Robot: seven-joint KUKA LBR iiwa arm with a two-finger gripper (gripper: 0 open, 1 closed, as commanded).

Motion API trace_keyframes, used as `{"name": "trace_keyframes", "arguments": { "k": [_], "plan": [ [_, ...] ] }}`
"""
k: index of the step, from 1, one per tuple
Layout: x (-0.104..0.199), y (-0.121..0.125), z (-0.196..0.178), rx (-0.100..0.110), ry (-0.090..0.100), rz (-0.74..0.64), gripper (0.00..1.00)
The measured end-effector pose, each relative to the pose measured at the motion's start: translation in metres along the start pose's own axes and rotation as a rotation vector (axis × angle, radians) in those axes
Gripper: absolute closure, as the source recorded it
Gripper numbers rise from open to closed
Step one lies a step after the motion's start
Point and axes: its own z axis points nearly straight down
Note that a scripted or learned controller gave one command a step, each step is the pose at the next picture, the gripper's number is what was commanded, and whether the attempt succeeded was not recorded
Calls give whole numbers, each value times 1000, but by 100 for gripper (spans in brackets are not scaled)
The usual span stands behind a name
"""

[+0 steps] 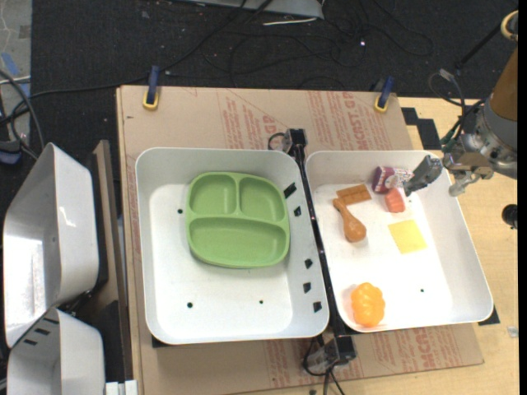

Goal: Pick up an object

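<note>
The right bin (461, 245) holds several small objects: a purple packet (385, 177), a small red block (396, 201), a flat brown piece (353, 194), a brown club-shaped piece (352, 223), a yellow square (407, 237) and an orange lump (368, 304). My gripper (440, 183) hangs over the bin's far right corner, open, with nothing between its fingers. Its left finger (424, 174) ends just right of the purple packet and the red block.
The left bin (165, 303) holds a green divided plate (239, 219). A black divider (306, 220) runs between the bins. White tubs (49, 229) stand off the bench to the left. Two clamps (151, 97) (383, 99) sit at the far edge.
</note>
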Motion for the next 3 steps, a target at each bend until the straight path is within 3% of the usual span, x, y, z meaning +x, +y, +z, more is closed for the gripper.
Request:
{"name": "trace_keyframes", "arguments": {
  "k": [1, 3],
  "plan": [
    [1, 2, -7, -12, -3, -3, 0],
    [3, 2, 101, -7, -1, -1, 0]
  ]
}}
